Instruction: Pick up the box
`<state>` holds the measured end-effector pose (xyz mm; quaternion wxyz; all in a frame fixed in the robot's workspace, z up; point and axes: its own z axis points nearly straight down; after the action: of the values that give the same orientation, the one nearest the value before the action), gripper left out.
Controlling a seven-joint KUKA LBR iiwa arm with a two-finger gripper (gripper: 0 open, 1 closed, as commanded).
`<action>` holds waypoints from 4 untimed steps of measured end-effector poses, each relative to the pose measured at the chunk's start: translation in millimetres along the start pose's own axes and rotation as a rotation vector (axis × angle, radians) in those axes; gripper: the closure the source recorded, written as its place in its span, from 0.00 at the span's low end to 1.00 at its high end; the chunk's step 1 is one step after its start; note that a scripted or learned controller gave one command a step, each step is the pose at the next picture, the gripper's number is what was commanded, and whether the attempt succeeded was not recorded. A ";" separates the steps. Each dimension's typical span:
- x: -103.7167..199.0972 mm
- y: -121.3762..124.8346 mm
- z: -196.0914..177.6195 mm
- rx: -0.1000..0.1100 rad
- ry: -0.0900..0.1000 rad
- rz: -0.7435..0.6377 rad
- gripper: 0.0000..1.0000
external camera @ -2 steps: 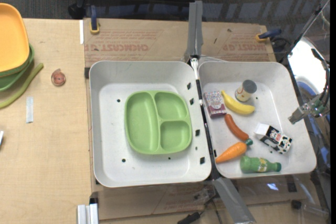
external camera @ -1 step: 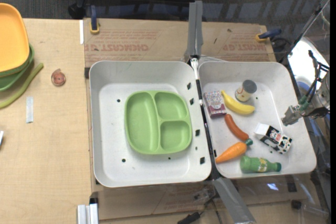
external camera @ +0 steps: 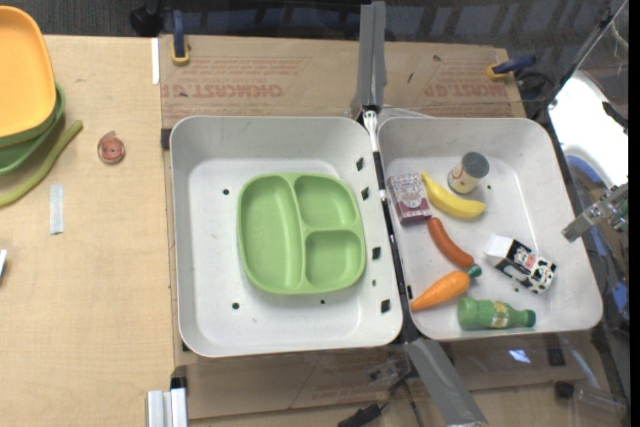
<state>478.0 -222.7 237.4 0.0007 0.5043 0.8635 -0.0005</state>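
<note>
We see the small pink-and-white carton box lying just left of the yellow plastic banana. The gripper sits well right of the banana; we cannot tell its state. Risk: snagging the banana instead.

Upside-down, barely legible red lettering on cardboard sheet
</note>
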 end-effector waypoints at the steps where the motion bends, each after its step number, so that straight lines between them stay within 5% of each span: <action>1: 58.6 33.5 -17.5 0.000 0.001 -0.011 1.00; 2: 27.6 135.4 -39.3 0.000 0.000 -0.151 1.00; 3: 55.4 179.3 -1.7 0.002 0.002 0.096 1.00; 4: 3.6 153.8 -26.5 -0.001 -0.002 -0.140 1.00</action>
<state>610.2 -143.9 263.8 0.0018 0.4425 0.8968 -0.0004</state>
